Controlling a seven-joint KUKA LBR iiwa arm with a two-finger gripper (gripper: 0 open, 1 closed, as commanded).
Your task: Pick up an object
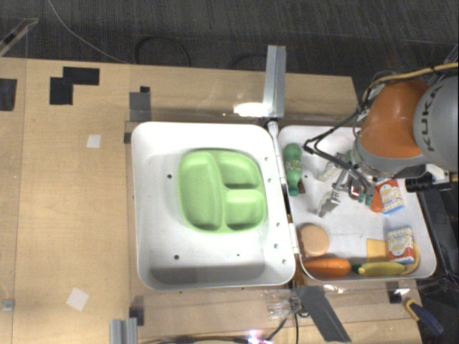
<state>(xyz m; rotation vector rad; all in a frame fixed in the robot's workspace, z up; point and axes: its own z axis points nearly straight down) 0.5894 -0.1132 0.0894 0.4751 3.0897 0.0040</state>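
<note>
Over the right bin (pixel 430 264) | claw (pixel 328 205) hangs released, grasping nothing | bun (pixel 314 240) at 6 o'clock, green bottle (pixel 292 162) at 10 o'clock

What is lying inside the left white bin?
Inside the left white bin lies a green divided plate with three compartments, all bare. Whatever may be under the plate is covered and cannot be seen.

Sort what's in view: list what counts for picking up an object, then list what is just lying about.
For the job:
gripper
right bin
green bottle
round bun
carrot
banana
red-and-white carton
small packet

Just lying about:
left bin
green divided plate
</note>
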